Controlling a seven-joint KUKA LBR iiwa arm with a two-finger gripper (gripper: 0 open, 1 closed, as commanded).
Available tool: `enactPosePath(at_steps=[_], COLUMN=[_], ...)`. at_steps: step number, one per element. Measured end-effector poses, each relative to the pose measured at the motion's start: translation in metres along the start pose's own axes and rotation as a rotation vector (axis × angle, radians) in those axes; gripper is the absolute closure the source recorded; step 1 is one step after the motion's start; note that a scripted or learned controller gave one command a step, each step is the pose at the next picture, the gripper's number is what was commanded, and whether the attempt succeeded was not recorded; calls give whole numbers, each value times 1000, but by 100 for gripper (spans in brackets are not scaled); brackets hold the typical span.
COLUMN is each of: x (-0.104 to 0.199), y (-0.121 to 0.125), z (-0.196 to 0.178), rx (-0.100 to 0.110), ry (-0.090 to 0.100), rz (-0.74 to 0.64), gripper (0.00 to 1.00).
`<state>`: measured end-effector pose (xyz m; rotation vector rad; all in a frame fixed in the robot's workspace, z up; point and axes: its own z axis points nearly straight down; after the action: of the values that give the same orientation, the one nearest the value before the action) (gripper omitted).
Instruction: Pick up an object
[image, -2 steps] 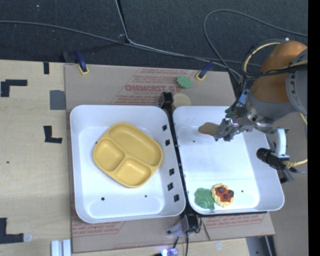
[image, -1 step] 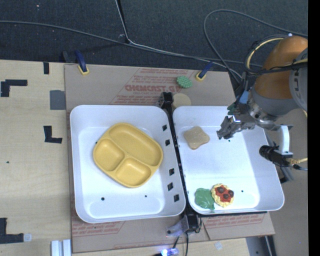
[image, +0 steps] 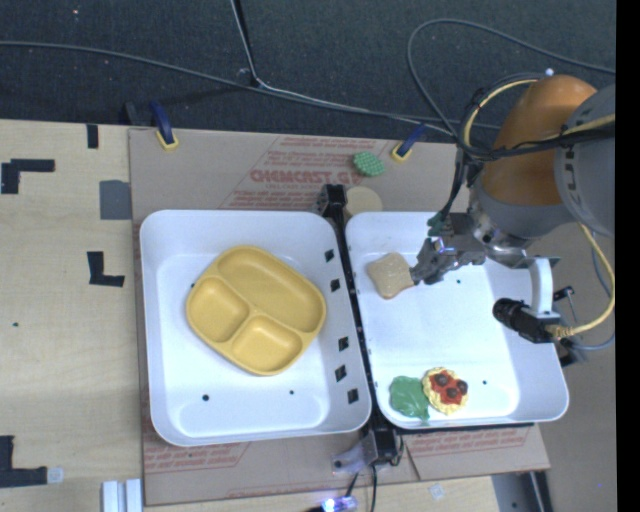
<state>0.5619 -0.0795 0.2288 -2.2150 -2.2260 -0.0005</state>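
Observation:
A tan, bread-like piece (image: 388, 275) lies in the right bin (image: 470, 320), near its upper left. My gripper (image: 427, 268) hangs just to the right of that piece, its dark fingers pointing down-left toward it; the piece is beside the fingertips, not between them. A green leaf-shaped toy (image: 406, 396) and a yellow toy with red and black spots (image: 446, 389) lie together at the bin's front edge.
The left bin (image: 170, 330) holds a yellow divided plate (image: 255, 308). A black divider (image: 345, 290) runs between the bins. A small green object (image: 368, 163) and a round tan disc (image: 364, 200) sit on the cardboard behind the bins. Cables cross overhead.

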Motion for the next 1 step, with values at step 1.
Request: enactPosePath(at_steps=[1], x=[43], y=[-19], z=[9], rx=[2], ry=[-1], rz=[0], gripper=[100])
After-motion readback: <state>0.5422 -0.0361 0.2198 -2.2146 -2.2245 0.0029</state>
